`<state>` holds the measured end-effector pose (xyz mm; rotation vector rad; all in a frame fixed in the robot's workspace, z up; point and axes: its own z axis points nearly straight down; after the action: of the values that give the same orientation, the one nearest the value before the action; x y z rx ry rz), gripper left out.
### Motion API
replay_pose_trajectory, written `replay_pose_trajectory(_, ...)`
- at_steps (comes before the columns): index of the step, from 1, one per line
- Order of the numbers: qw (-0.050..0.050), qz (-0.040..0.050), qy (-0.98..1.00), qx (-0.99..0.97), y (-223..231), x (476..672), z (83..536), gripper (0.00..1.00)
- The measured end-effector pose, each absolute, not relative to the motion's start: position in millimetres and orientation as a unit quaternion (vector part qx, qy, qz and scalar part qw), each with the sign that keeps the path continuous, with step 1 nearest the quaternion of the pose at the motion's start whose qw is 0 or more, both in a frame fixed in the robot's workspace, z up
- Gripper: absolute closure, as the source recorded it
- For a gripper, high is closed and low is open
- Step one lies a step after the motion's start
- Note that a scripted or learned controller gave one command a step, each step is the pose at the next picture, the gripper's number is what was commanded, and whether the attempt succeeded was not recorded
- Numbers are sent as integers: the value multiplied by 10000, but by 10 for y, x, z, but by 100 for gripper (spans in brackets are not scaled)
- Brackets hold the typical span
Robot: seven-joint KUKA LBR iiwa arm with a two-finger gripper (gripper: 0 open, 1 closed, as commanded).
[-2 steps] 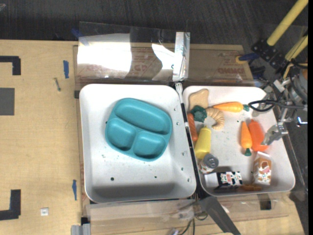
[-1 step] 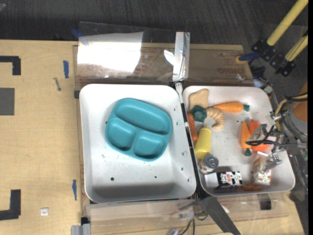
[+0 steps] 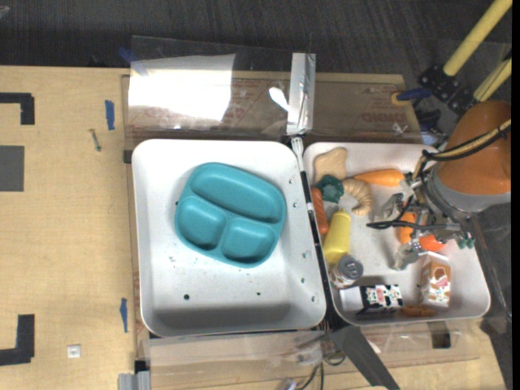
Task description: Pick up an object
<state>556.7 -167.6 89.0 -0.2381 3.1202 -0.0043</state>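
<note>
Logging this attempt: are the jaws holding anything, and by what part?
Cannot be told. The gripper sits low in the right bin among the toys, but no item is clearly seen between its jaws.

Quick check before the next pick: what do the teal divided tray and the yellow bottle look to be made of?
The teal divided tray looks like moulded plastic: one even colour, rounded compartment edges, a soft sheen. The yellow bottle also looks plastic, with a smooth, slightly glossy yellow body and a greyish cap that could be plastic or metal; the view leaves that open. Both bins, such as the left bin, look like matte white plastic.
</note>
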Motion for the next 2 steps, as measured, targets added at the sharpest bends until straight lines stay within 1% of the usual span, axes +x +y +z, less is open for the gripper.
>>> replay_pose_trajectory(1, 123, -31, 9969, -772, -1666, 5605, 1026, 100)
replay_pose_trajectory(2, 76, 2, 9987, -505, -842, 5918, 2147, 100)
